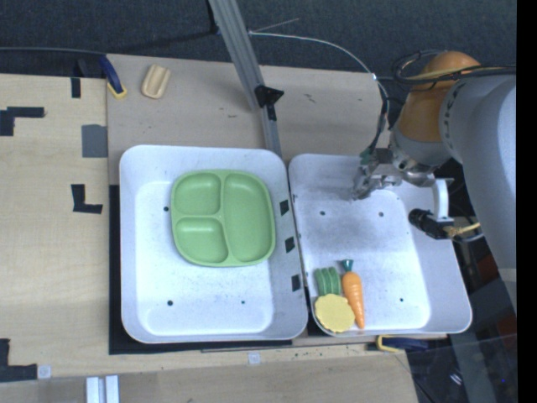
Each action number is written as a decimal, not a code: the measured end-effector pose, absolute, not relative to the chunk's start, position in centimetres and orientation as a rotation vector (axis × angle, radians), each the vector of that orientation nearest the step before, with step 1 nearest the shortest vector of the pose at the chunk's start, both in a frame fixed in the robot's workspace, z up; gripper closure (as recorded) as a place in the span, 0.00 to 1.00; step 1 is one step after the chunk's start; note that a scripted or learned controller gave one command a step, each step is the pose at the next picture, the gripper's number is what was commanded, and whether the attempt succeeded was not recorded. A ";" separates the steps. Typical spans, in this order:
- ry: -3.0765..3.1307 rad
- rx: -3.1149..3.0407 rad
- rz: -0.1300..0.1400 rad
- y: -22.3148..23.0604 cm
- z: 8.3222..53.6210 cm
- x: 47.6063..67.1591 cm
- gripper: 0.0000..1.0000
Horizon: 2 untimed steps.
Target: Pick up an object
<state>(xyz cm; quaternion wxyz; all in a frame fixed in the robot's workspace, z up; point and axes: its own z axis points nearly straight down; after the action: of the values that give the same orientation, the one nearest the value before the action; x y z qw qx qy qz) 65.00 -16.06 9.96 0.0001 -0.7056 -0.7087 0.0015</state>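
Where speckled, white bin; tapered carrot.

A robotics laboratory is indicated; a plywood bench is marked with strips of black tape and set over dark carpet. Two shallow white bins are placed side by side on it; a grey metal pole is mounted behind them; the industrial arm is trailed by loose cables.
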 end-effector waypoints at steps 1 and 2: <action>-2.225 -2.224 -0.004 -16.5 15.9 64.4 1.00; -2.226 -2.223 -0.004 -16.7 22.2 64.4 1.00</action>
<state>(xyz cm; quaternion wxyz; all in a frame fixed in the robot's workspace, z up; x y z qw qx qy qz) 64.38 -16.66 22.24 -0.0023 -0.7066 -0.7076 -0.0012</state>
